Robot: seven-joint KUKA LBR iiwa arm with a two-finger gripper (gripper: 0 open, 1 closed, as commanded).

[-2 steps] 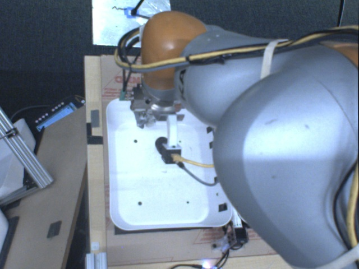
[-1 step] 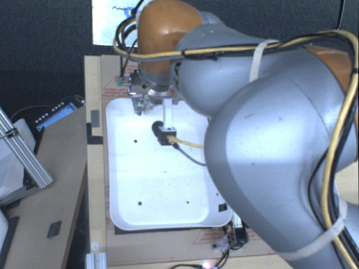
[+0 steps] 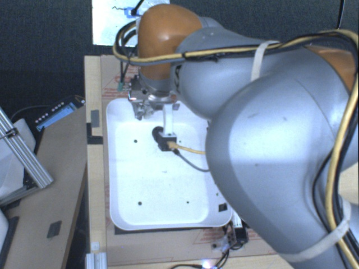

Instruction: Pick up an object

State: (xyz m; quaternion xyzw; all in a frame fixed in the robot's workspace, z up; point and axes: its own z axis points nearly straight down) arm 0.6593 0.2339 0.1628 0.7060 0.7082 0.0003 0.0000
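Jaws over white bin (image 3: 147, 190), near far rim; grey arm (image 3: 269, 122) looming.

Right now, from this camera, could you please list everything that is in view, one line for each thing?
bin: one, white, middle of the bench, a few small dark dots on its floor
bench: one, pale brown, under the bin
tape pieces: a few, dark, on the bench left of the bin
sheet: one, pale bluish white, on the dark back wall
metal bar: one, silver, at the left edge
flat device: one, black and blue, left of the bench
arm: one, grey with an orange band, coming from the right over the bin
hand: one, metallic, above the bin's far end
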